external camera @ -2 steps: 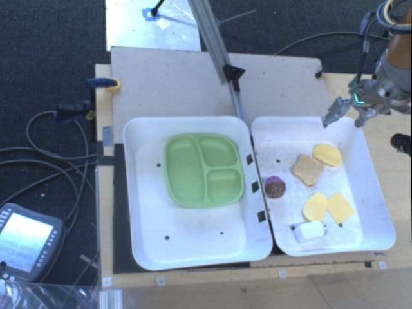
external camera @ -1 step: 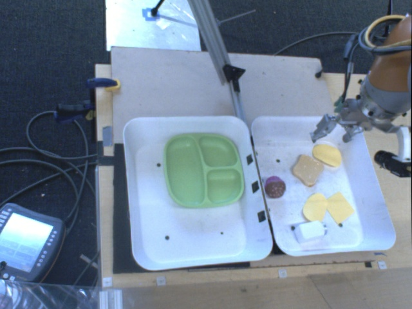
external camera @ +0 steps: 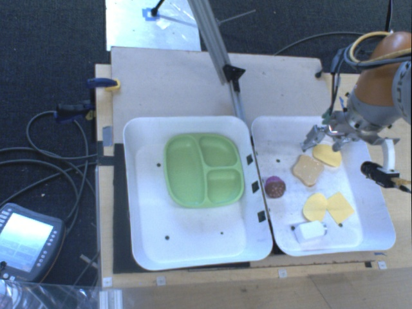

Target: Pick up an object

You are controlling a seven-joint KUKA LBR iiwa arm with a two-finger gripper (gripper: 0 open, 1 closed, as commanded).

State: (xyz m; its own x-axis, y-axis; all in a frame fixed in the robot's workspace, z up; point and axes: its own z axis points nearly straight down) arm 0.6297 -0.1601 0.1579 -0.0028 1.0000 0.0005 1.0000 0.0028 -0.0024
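Gripper (external camera: 326, 136) fingers spread wide, nothing between them, low over right bin (external camera: 283, 243) near its far edge. Yellow piece (external camera: 328, 156) just below the fingertips; toast (external camera: 308, 170) beside it, toward the bin's middle. Green tray (external camera: 203, 170) in left bin (external camera: 145, 237).

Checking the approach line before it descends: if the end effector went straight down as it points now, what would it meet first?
Most likely the yellow cheese piece in the right bin; the end effector hangs just above its upper edge. Depth is unclear, so it could land on bare bin floor beside it.
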